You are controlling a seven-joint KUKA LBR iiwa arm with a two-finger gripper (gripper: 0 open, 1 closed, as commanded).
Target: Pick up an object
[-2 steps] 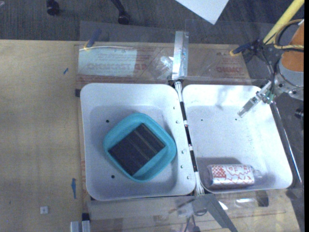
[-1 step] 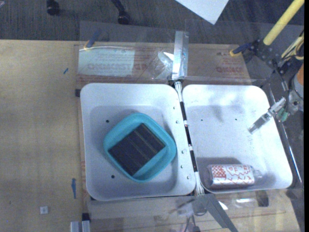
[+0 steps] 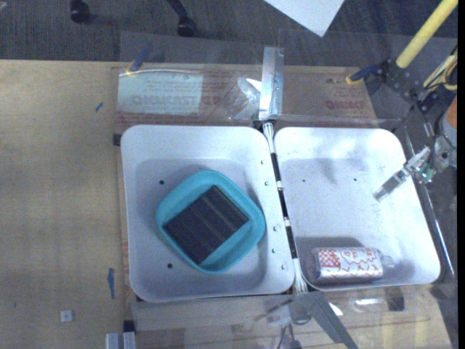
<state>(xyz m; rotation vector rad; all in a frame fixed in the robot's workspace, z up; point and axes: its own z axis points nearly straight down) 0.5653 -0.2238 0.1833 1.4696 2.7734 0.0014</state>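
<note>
A red-and-white patterned tube [image 3: 349, 261] lies on its side along the front wall of the right bin [image 3: 341, 158]. In the left bin [image 3: 142, 158] sits a teal dish [image 3: 251, 213] with a dark ribbed block [image 3: 205, 223] resting in it. My gripper [image 3: 386, 187] reaches in from the right edge, over the right side of the right bin. It hangs above and behind the tube, well apart from it, with nothing seen in it.
A clear plastic barrier [image 3: 270, 86] with labelled panels stands behind both bins. The bench [image 3: 58, 195] extends to the left. A metal bracket [image 3: 305, 315] sits at the front between the bins. Yellow-handled gear [image 3: 429, 27] is at the top right.
</note>
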